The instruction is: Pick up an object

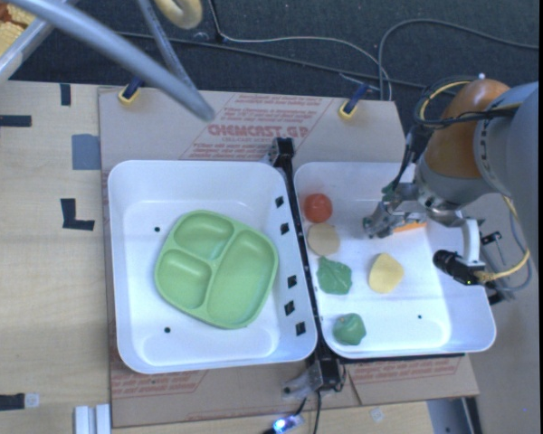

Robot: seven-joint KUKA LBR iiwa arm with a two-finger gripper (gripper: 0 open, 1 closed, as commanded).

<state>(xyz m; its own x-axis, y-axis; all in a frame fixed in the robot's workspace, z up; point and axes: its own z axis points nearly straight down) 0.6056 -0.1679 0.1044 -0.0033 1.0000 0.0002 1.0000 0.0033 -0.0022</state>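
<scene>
Both bins are plain white. The left one holds a light green divided plate. The right one has a red-orange ball, a beige round piece, two green items, a yellow lump and an orange sliver.

Orange piece half hidden under pincer

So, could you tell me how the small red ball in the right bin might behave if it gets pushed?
The red ball looks round and smooth, so it would probably roll. It sits near the bin's divider wall, which would likely stop it. Being small, it seems light.
</scene>
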